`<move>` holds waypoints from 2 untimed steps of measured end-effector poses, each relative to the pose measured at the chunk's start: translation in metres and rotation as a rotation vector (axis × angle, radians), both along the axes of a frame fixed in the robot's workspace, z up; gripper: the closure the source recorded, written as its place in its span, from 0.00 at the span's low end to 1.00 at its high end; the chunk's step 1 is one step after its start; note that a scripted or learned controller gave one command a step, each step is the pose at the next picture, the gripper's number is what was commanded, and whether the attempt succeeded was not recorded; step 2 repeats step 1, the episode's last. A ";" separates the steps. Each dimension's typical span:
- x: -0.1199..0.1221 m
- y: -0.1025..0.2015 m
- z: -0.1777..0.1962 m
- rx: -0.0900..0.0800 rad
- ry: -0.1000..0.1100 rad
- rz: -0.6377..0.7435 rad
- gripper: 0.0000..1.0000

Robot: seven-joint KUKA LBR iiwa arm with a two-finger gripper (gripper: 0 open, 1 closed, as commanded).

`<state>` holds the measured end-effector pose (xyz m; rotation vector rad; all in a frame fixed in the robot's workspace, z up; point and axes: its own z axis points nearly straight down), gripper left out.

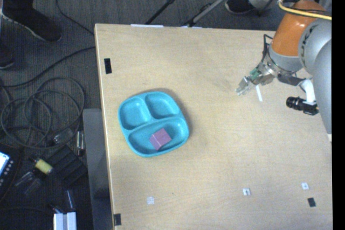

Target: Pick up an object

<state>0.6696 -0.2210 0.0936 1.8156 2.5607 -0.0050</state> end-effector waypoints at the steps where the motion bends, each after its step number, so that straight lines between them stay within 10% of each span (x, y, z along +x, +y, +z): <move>1: -0.001 0.032 0.072 0.002 -0.001 0.101 1.00; 2: -0.001 0.032 0.072 0.002 -0.001 0.101 1.00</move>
